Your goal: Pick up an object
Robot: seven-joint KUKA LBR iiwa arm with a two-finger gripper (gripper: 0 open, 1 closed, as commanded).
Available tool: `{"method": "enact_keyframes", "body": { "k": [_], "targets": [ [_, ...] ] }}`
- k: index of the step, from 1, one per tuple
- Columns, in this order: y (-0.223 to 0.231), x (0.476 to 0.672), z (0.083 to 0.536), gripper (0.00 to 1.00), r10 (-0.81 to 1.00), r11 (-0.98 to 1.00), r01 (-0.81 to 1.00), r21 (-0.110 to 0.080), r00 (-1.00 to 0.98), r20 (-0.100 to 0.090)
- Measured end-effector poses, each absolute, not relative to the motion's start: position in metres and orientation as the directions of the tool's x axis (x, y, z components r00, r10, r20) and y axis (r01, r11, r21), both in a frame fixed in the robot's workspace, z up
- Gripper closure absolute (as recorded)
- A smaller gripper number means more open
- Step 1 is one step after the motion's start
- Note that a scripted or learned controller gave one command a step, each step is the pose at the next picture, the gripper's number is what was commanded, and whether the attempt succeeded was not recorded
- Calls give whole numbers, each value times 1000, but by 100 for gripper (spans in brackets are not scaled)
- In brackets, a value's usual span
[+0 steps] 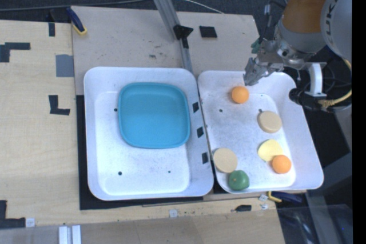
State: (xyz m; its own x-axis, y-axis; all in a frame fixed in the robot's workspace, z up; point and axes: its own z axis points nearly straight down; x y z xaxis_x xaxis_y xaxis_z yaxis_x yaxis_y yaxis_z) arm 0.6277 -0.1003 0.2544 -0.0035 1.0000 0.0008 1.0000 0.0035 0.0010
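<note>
Hovering above the far edge of the right bin point(303, 123), the gripper point(252, 78) is seen just beside the small orange ball point(240, 95), apart from it. Nothing is gripped between the claw's tips; whether it is released or clenched cannot be told. The approach step is judged to be in hand. A short descent and a centring over the ball would be called for next. Two tan discs point(269, 121), a yellow piece point(269, 149), a second orange ball point(281, 164) and a green ball point(238, 180) are spread nearer the camera. A blue plate point(153, 115) is held in the left bin point(103, 180).
</note>
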Motion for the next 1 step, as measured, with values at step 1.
{"method": "enact_keyframes", "body": {
  "k": [1],
  "targets": [
    [-55, 596, 240, 100, 1000, 3, 1000, -2, -3, 1]
  ]
}}
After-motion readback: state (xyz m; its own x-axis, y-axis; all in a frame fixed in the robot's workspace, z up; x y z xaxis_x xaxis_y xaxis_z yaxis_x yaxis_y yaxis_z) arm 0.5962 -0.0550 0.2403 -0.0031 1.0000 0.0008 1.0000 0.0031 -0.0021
